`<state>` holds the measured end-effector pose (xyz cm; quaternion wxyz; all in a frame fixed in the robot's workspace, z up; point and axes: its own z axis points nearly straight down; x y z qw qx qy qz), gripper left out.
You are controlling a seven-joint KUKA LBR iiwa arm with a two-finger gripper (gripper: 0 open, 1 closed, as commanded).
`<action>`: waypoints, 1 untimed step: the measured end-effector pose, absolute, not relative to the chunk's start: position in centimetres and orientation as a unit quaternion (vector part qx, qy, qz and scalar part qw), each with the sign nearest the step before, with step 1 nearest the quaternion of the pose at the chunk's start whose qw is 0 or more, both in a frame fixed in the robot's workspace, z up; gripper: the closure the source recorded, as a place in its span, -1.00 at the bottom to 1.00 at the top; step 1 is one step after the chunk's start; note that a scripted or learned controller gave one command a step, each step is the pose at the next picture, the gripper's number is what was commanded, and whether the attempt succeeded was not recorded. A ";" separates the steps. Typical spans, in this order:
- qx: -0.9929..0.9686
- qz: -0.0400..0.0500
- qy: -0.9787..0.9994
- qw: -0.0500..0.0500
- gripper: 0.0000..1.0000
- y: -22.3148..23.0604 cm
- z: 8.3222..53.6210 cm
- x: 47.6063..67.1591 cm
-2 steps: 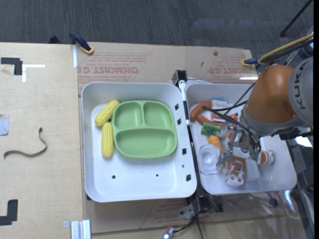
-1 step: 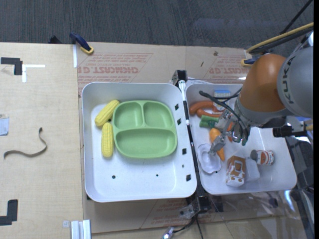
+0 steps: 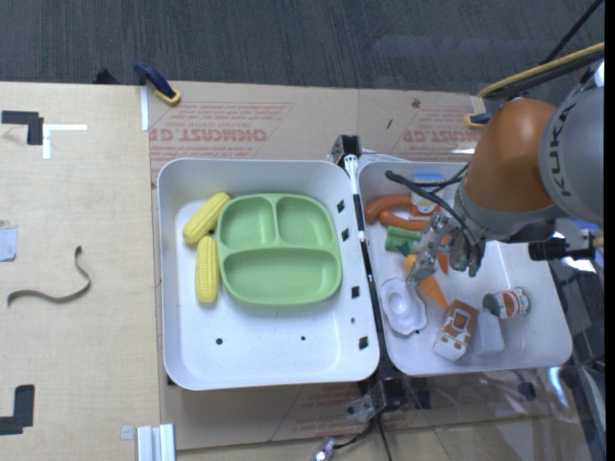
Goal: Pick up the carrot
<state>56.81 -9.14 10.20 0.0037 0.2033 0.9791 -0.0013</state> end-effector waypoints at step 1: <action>0.285 0.000 0.958 0.000 1.00 -3.1 19.1 51.2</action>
